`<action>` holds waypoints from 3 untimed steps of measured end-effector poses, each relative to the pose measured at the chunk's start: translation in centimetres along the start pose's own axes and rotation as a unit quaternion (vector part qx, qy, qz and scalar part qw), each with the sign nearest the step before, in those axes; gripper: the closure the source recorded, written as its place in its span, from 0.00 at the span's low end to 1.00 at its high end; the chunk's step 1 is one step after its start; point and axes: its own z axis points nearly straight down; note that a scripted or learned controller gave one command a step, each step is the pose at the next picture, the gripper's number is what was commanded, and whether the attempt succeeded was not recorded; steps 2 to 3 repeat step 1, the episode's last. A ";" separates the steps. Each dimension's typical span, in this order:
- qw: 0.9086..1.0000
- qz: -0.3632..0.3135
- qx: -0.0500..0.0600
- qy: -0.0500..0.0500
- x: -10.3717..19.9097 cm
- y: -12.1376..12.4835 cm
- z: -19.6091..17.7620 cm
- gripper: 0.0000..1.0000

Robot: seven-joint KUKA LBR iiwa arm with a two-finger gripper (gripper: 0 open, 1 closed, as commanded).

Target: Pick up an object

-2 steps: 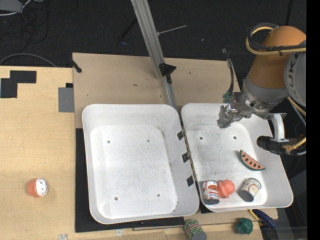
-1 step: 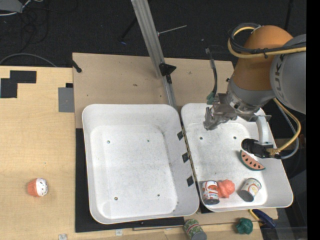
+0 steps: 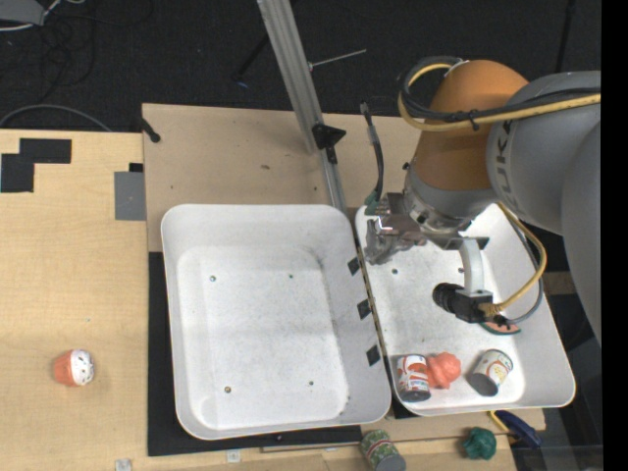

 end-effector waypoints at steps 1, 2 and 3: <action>1.000 0.000 -0.002 -0.001 5.3 -0.1 -1.2 1.00; 1.000 0.000 -0.002 -0.001 5.3 -0.1 -1.2 1.00; 1.000 0.000 -0.002 -0.001 5.3 -0.1 -1.2 1.00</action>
